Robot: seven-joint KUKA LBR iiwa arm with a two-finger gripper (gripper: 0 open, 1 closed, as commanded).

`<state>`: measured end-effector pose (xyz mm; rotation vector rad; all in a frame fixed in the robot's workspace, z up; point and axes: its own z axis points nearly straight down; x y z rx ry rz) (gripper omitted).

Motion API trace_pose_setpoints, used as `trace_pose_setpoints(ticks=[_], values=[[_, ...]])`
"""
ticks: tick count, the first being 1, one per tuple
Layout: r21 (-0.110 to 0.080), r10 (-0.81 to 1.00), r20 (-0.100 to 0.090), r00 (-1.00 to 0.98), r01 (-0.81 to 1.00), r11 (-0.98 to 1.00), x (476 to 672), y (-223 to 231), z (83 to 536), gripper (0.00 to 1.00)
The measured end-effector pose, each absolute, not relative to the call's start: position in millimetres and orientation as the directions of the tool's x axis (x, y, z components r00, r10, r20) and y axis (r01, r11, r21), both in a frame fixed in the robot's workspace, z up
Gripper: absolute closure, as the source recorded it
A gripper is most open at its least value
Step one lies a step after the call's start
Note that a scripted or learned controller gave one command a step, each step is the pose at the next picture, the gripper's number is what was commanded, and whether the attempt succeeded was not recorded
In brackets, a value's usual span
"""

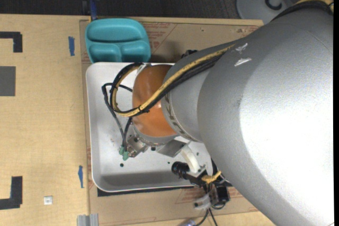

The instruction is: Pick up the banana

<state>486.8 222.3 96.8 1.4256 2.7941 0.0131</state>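
My grey arm [254, 108] reaches in from the right and covers most of the white bin [93, 114]. Its orange band [151, 100] hangs over the middle of the bin, with black and yellow cables looped around its left side. Below the band, part of the gripper [132, 148] pokes out low over the bin floor, with a small green tip at its left end. The wrist hides how the gripper stands and whatever lies under it.
A teal moulded tray [117, 39] sits just beyond the bin's far edge. Brown cardboard [42, 114] with black and blue tape marks covers the bench to the left. A grey stand base [259, 0] is at the top right.
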Motion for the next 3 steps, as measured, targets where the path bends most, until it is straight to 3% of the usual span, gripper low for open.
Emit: trace_pose_setpoints(ticks=[3], values=[[0.015, 0.809, -0.003, -0.588, 0.809, 0.588, 488.1, 223.0, 126.1, 1.0]])
